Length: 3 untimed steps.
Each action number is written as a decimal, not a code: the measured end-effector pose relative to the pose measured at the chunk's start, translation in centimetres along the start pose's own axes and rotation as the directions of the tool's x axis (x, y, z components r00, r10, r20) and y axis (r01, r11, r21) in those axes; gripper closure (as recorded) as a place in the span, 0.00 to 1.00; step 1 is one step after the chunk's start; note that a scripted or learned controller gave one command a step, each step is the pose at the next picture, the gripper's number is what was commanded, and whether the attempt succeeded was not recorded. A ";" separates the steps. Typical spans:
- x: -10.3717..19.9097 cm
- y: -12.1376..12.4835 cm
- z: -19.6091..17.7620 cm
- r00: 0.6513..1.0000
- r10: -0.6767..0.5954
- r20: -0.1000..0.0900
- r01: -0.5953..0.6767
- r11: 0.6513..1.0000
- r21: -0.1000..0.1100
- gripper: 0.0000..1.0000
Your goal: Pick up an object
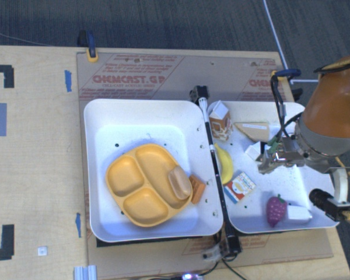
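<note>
Grapes [275,210] lie at the near edge of the right bin [291,227], beside a white block [298,214]. Farther back come a small carton [240,186] and a banana [224,163]. The end effector [267,161] hangs above the bin's floor, touching nothing; whether it is wide or narrow, I cannot tell.

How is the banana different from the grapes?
The banana is yellow, long and curved; the grapes are purple, short and bumpy. The banana lies against the right bin's left wall; the grapes sit near its front edge. Both are toy fruit in that bin.
</note>
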<state>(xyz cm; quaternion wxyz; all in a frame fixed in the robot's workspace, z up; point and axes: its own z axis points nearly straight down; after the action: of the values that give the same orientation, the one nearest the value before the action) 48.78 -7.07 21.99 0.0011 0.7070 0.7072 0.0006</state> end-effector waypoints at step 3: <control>3.5 0.5 3.5 1.000 0.001 0.000 -0.001 1.000 0.001 1.00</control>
<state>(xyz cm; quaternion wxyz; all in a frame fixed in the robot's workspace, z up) 49.29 -3.62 18.45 0.0009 0.7074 0.7068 0.0003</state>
